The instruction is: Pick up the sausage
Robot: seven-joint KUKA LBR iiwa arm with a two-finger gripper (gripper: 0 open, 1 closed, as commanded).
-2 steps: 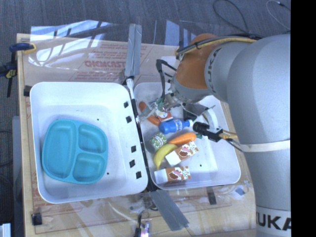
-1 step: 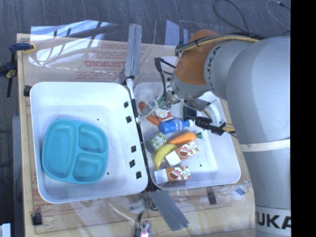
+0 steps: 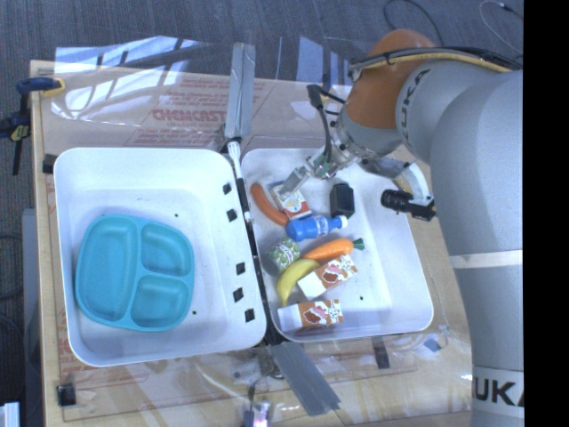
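Hovering near right bin's [image 3: 404,305] far edge, gripper [image 3: 293,188] sits just beside the sausage [image 3: 268,205], angled for approach; grip state unclear, sausage against divider wall.

The floor [image 3: 133,16] is dark grey carpet with a fine ribbed texture, running across the top from 10 to 2 o'clock. A couple of thin black cables [image 3: 418,12] loop over it around 1 o'clock. The bench [image 3: 178,109] is pale wood under clear plastic sheeting [image 3: 116,69] that catches bright glare at 11 o'clock — pretty shiny. A blue clamp [image 3: 27,87] grips the bench edge at 10 o'clock.
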